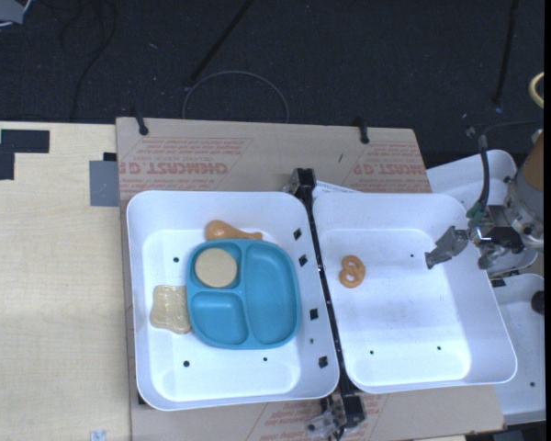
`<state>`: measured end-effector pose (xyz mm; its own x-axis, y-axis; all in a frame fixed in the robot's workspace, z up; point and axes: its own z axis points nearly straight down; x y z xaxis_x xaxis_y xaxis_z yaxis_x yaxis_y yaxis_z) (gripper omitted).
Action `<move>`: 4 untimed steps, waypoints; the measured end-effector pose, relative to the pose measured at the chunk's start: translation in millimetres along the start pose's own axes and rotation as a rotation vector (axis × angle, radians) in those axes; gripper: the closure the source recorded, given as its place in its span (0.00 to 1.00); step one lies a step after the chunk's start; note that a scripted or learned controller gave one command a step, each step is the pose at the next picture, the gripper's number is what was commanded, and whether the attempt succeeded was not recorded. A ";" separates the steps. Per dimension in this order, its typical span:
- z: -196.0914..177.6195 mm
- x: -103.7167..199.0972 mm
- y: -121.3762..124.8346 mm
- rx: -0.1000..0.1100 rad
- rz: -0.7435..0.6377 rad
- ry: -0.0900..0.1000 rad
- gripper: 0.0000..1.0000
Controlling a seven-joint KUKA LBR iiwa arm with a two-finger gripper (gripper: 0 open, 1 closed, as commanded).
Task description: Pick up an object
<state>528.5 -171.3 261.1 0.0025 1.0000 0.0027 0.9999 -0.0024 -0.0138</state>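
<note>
- One pretzel (352, 271) lies in the right bin (482, 361), near its left wall.
- Gripper (459, 246) hangs at that bin's right rim, fingers apart, empty.
- Pretzel lies leftward of the fingers, well apart.

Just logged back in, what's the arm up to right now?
The arm's tool sits over the right edge of the right bin, with nothing seen in its grip. A pretzel lies alone in that bin. The left bin holds a blue divided plate with a round cracker on it.
</note>
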 end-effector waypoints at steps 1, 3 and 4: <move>-6.3 0.0 2.0 -0.012 -0.002 -0.003 0.00; 87.9 -13.7 6.1 -0.008 -0.002 -0.001 0.00; 136.4 -21.1 9.3 -0.006 -0.002 0.000 0.00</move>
<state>535.9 -192.0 124.4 0.0009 1.0000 0.0022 1.0000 -0.0009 -0.0073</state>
